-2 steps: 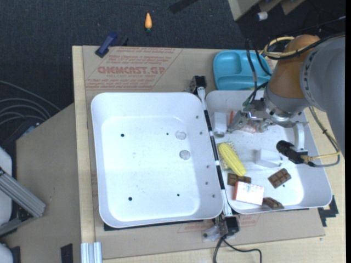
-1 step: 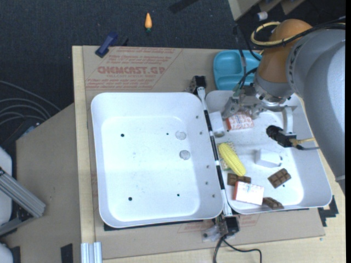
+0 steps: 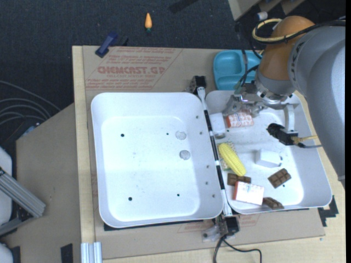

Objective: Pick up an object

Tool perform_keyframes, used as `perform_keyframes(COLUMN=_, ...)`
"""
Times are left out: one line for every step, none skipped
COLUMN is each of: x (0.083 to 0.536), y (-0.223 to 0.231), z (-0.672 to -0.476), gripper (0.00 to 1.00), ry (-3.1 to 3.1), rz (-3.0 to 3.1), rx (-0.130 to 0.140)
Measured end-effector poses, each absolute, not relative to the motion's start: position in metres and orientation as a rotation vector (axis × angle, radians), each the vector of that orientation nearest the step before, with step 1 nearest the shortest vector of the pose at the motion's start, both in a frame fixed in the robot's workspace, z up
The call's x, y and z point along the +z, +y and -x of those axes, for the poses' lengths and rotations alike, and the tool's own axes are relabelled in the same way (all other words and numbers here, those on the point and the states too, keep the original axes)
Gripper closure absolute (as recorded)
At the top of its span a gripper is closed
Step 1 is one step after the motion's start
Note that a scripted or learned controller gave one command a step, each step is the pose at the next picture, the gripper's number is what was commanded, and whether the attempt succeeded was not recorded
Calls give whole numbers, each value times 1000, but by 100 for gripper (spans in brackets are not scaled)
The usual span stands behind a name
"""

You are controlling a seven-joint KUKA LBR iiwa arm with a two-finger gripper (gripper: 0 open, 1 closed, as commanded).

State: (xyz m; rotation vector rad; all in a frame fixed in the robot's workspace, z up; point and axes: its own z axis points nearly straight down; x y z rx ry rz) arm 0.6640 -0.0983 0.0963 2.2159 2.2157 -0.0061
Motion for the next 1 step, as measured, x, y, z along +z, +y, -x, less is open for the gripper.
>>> perform_keyframes(x=229, y=-42, z=-591, gripper=100, ry=2223, rz=-2220, rx=1)
